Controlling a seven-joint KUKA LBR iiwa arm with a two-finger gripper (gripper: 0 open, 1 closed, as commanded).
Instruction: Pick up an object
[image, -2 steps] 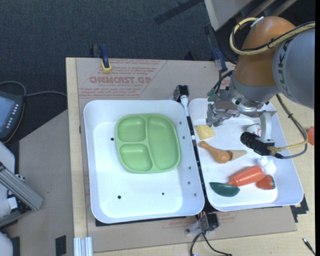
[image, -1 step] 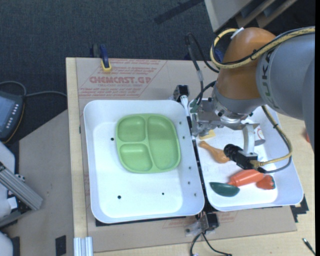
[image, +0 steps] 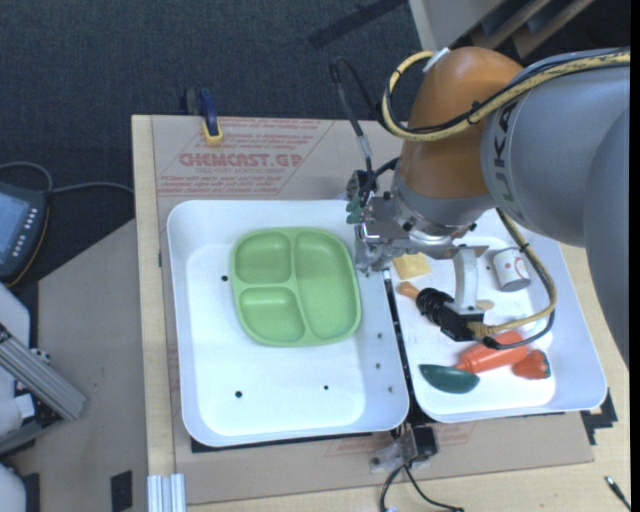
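The gripper (image: 370, 252) hangs low under the wrist of the grey arm with an orange band (image: 455, 120), over the wall where the left shallow white bin (image: 290, 395) meets the right shallow white bin (image: 578, 340). The wrist housing hides its working end, so whether it is spread or pressed together cannot be told, and nothing is seen held. No object is named in the task. The nearest candidate is judged to be the small pale yellow block (image: 410, 266), lying in the right bin just beside the gripper, near the dividing wall. The green three-compartment plastic plate (image: 297, 286) lies flat in the left bin, its right rim close to the gripper on the other side. Further off in the right bin are a small white and silver cylinder (image: 510, 268), an orange carrot-shaped toy (image: 492, 357) touching a red piece (image: 532, 367), and a dark teal leaf-shaped piece (image: 450, 378) near the front. For a sound pick, the gripper should centre over the block rather than over the wall. It should descend clear of the wall and of the plate rim, and close across the block's narrower sides. A grip that lands on the wall, or catches only a corner of the block, would likely fail.
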